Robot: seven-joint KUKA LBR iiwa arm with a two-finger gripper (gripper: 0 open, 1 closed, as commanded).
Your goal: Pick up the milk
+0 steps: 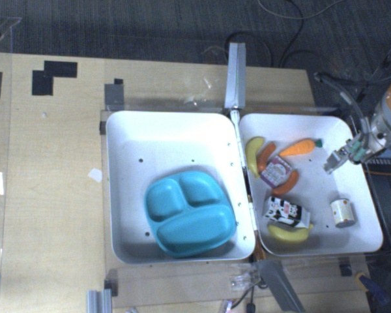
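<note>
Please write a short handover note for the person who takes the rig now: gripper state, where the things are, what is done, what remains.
Gripper: over the right bin's far right side, holding nothing visible.
Milk: lying in the right bin's near part, against a banana.
Other items there: carrot, small can.
Left bin: blue tray.
Done: nothing, milk not yet picked.
Left: reach the milk, grasp, lift.

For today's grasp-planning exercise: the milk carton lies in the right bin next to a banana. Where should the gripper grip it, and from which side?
Probably from above, closing across the short width of the milk carton. It lies flat, long axis slanting toward the bin's near right, so its narrow sides offer parallel faces. A banana lies against its near edge, so grip toward the far-left end. The gripper hangs over the bin's right side.
</note>
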